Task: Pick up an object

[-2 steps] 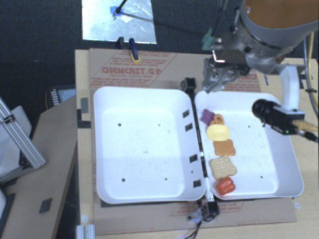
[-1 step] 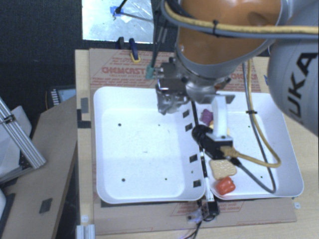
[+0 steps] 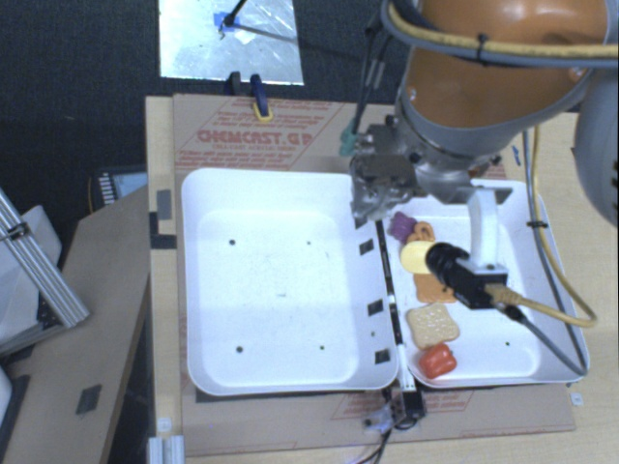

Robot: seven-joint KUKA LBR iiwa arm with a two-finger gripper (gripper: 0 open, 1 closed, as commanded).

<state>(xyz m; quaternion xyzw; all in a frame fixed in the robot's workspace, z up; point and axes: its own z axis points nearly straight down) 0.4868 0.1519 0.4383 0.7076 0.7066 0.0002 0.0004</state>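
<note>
Sharing the right bin [image 3: 517, 351] are a cracker [image 3: 432, 325] and red toy [image 3: 437, 361].

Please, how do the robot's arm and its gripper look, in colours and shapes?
The arm shows a rounded orange band above a grey wrist ring, with a pale yellow hose looped across it. The gripper is a blocky dark grey metal piece.

Left bin [image 3: 280, 288]: floor open throughout. Right bin [image 3: 503, 351]: toast [image 3: 432, 325], red pepper [image 3: 437, 361] and yellow piece [image 3: 416, 256] crowd left wall; arm [image 3: 493, 46] overhangs rear; front-right corner passable.
</note>
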